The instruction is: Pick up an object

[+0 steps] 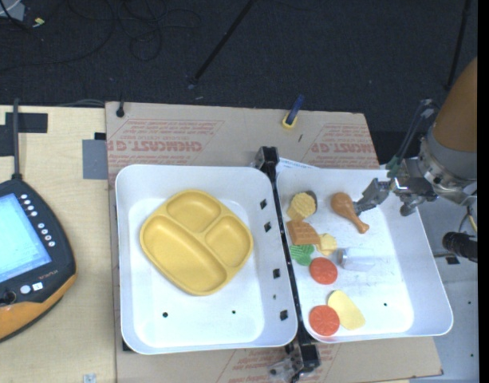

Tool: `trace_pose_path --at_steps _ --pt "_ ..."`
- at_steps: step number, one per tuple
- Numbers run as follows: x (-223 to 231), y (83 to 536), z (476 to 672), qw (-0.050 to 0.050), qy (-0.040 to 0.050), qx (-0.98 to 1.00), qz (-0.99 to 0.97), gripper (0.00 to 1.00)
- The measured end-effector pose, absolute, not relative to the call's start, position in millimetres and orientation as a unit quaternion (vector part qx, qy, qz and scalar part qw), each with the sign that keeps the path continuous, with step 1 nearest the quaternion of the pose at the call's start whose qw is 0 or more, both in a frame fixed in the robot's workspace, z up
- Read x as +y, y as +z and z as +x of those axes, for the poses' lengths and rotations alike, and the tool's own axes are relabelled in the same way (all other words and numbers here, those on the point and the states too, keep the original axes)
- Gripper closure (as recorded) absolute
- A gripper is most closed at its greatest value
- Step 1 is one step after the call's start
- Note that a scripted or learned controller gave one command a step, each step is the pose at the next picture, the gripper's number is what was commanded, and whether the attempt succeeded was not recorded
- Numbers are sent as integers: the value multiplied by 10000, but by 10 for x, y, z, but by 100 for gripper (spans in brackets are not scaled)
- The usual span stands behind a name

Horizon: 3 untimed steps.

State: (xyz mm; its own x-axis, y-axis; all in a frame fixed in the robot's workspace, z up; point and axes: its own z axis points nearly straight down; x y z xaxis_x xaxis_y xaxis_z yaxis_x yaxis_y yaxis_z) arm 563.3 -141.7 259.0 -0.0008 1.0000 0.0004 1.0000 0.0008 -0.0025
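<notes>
The right bin (416, 294) holds several toy foods. A brown drumstick (349, 211) lies near its far side, next to a yellow waffle-like round (303, 206). Below those sit an orange-brown piece (302, 233), a green piece (301, 254), a small pale yellow piece (328, 242), two red discs (324, 271) (324, 320) and a yellow oval (348, 309). My gripper (390, 195) hangs over the bin's far right part, just right of the drumstick, its two fingers spread apart with nothing between them.
The left bin (140, 309) bears a yellow divided plate (197, 241). A black divider (280, 246) runs between the bins. A teach pendant (21, 254) lies at the far left. The arm's grey and orange body (455, 126) stands at the right.
</notes>
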Motion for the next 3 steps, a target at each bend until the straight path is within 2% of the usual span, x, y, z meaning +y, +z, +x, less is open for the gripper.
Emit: trace_pose_path --at_steps 1,2,3 --pt "-1180 4775 5262 -58 -38 -7076 -7066 0" --pt "-1166 4769 5276 20 25 -7086 -7056 100" --pt "-881 3790 5016 65 44 -7077 -7064 100"
